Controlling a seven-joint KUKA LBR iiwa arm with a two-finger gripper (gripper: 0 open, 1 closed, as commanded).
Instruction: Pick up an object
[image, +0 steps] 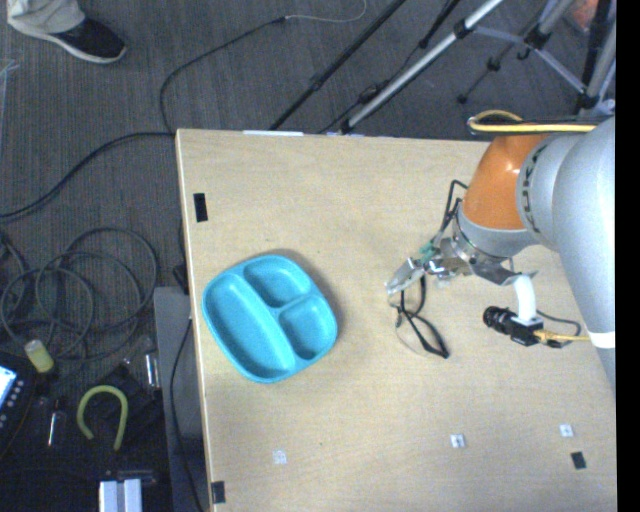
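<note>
— The arm (585, 220)?
— Smooth, rounded grey, with a glossy orange band (498, 185) at its nine o'clock.
— And beyond?
— A grey wrist ring (487, 242), then a small metallic gripper (405, 281), a thin dark cable (453, 205) at its one o'clock.

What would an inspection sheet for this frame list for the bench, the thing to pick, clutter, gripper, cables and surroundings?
Surface: pale wooden bench top, with small black marks near its edges.
Job's things: blue three-compartment plate, flat on the bench's left part, apart from the gripper.
Clutter: nothing seen.
Grippers: gripper over the middle of the bench, right of the plate, not touching it.
Cables: thin black wire loop just below the gripper; black cables coiled on the floor at left.
Surroundings: dark carpet, a shoe, stand legs, a green U-shaped piece.
</note>
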